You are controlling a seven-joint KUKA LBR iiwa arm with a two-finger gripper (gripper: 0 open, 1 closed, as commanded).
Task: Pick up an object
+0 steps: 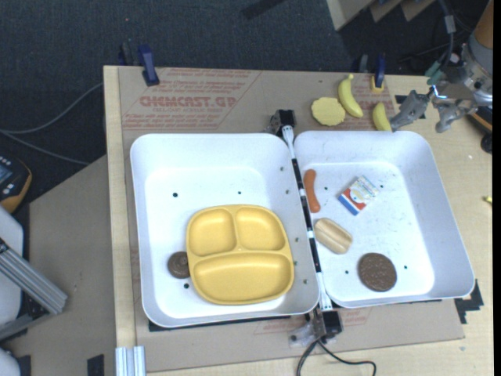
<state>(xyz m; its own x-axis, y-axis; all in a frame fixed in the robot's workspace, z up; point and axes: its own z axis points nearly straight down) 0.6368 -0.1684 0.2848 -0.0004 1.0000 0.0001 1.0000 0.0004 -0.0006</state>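
Two white bins lie side by side in the camera view, and the gripper hangs at about 2 o'clock, above the far right corner of the right bin, holding nothing; its two fingers look spread apart, with empty space between them. You have several candidates in the right bin: a red sausage at 9 o'clock along the inner wall, a bread roll just below it, a small red, white and blue packet near the middle, and a brown cookie at 5 o'clock. In the left bin a yellow divided plate sits at 6 o'clock, with a second brown disc partly under its left rim. Outside the bins, at 12 o'clock of the right one, lie two bananas and a yellow slice. My advice is to choose the packet or the roll, because both stand free from the walls. Come down straight over the centre, keep the fingers wide, turn them across the short side, and close only when low enough.
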